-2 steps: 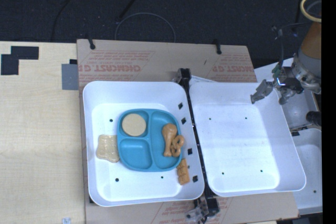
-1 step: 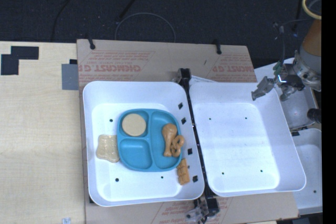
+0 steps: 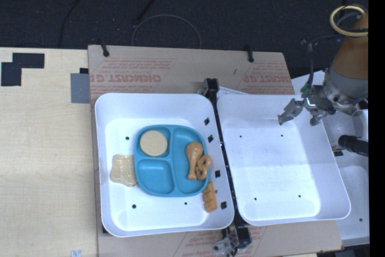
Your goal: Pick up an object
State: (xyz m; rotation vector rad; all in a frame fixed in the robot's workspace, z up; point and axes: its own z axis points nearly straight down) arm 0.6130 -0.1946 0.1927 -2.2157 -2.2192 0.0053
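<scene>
Camera view, looking down on both bins. Gripper (image 3: 302,112) hangs over the right bin's (image 3: 283,201) far right corner, fingers spread apart, nothing between them. Left bin (image 3: 114,213) holds a blue divided tray (image 3: 157,180) carrying a round cracker (image 3: 153,142) and pretzel-like piece (image 3: 197,161); a pale biscuit (image 3: 123,170) touches the tray's left edge.

Bright, even overhead light on white bins (image 3: 283,213); soft focus, dark background.

Arm (image 3: 352,63) cut off at right edge, claw (image 3: 302,111) fingers' spread unclear
</scene>
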